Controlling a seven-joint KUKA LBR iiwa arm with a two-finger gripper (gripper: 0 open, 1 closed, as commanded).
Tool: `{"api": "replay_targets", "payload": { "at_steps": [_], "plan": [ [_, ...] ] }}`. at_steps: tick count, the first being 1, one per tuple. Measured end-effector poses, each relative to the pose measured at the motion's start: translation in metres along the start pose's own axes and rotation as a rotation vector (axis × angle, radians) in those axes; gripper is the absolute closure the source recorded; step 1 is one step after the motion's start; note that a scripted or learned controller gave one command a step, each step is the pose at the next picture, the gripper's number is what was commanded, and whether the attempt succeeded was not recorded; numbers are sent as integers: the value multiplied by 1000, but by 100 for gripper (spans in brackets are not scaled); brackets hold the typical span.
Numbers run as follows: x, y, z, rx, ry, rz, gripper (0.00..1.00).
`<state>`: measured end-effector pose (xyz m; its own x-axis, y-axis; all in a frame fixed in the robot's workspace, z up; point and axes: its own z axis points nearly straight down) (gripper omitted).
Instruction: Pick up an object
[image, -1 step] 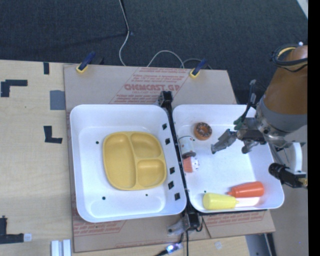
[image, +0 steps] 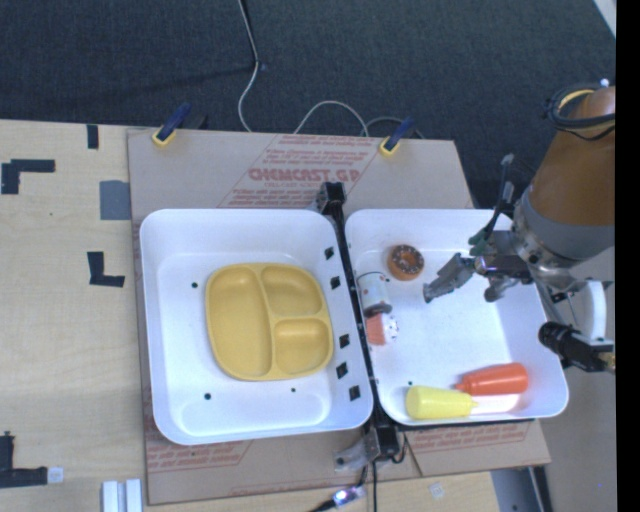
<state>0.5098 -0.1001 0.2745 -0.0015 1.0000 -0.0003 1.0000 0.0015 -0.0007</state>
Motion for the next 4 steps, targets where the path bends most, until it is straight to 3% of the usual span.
{"api": "replay_targets", "payload": {
  "at_steps": [1,3,4],
  "plan": [
    [9,3,59,7,1,0,0],
    [4,-13,177,9,2,2,0],
    [5,-12,164,5,2,0,100]
  ]
}}
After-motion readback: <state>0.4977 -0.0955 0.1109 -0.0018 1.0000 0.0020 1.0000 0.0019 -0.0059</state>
